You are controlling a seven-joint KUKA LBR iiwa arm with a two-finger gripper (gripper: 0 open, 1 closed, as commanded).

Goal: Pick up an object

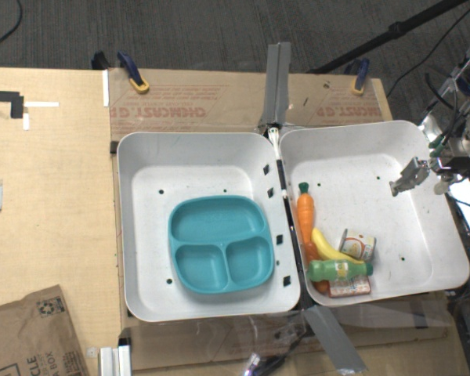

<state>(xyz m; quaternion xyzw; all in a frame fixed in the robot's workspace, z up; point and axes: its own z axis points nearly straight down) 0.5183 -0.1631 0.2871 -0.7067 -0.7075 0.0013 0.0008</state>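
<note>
Left bin (141, 210): we see a teal divided plate (221, 244) lying flat in its middle, with three compartments.
Divider: we see the two bins meeting just left of the carrot, so that rim crowds the pile.
Right bin (360, 159): we find the objects bunched in its lower left corner.
Carrot (305, 208): we see it lying along the left wall, green top upward.
Banana (327, 246): it touches the carrot.
Green bottle (337, 270): it lies across the banana's lower end.
Small can (357, 245): it sits just right of the banana.
Flat packet (349, 288): it pokes out under the bottle.
Gripper (407, 177): we see it near the right wall, well apart from the pile; we cannot tell how its pincer stands.
</note>
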